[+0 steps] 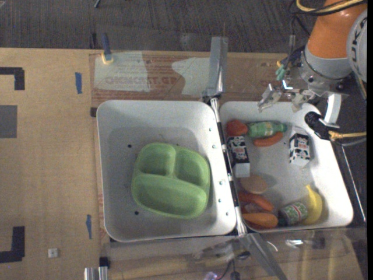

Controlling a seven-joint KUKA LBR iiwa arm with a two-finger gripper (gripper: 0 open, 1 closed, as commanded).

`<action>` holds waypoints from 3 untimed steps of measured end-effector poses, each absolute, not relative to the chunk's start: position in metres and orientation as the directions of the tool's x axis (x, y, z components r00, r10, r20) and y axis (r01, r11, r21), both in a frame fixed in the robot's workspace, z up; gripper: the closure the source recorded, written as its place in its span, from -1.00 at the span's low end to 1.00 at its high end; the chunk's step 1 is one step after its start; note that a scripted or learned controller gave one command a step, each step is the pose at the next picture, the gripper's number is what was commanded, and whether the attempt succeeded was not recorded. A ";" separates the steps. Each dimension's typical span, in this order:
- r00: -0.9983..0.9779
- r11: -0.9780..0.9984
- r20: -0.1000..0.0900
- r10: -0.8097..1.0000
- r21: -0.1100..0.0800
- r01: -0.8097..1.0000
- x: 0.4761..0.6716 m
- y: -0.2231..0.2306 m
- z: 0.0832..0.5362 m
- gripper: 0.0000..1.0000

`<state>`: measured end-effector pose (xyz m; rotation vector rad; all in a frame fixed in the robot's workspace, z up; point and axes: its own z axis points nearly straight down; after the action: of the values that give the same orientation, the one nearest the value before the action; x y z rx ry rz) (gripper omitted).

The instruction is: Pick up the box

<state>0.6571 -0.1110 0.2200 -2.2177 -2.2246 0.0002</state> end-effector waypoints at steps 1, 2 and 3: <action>0.024 -0.024 -0.003 1.000 0.006 1.000 0.651 -0.105 0.107 -1.00; 0.025 -0.025 -0.002 1.000 0.009 1.000 0.652 -0.104 0.118 1.00; -0.025 0.025 -0.001 1.000 0.004 1.000 0.668 -0.074 0.222 1.00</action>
<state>0.6678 -0.0738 0.2225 -2.1960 -2.2514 -0.0035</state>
